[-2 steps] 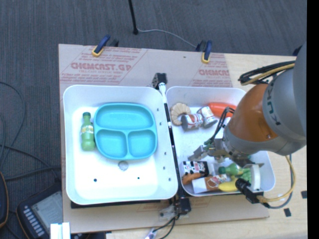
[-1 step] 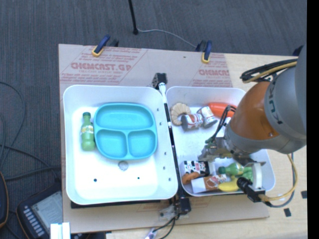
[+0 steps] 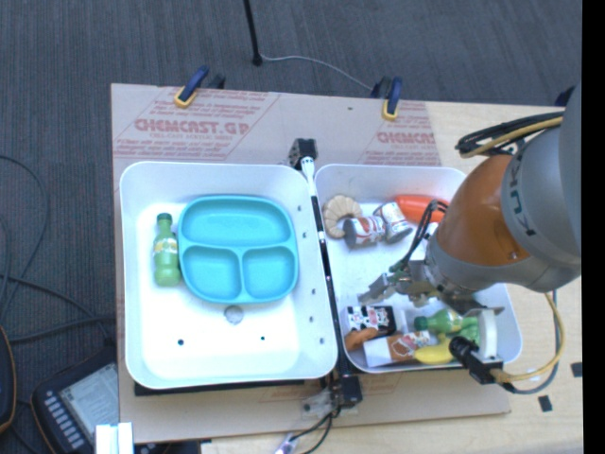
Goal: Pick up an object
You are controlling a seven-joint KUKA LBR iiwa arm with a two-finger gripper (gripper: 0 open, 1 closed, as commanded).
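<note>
My gripper (image 3: 401,288) hangs low over the middle of the right bin (image 3: 378,174), at the end of the grey and orange arm (image 3: 492,225). It is just above a black-and-white carton (image 3: 370,320) and left of a green bottle (image 3: 444,324). A yellow banana (image 3: 435,355) and a white tube with a red label (image 3: 395,348) lie by the bin's front wall. A tan pretzel-like toy (image 3: 337,210), a small can (image 3: 389,221) and an orange carrot (image 3: 412,202) lie at the back of the bin. I see nothing held in the gripper.
The left bin (image 3: 142,339) holds a blue divided plate (image 3: 238,249), a green bottle (image 3: 166,250) along its left side and a small grey piece (image 3: 233,314). Clamps (image 3: 390,99) pin the cardboard sheet at the back. A black cable (image 3: 250,17) runs behind the bench.
</note>
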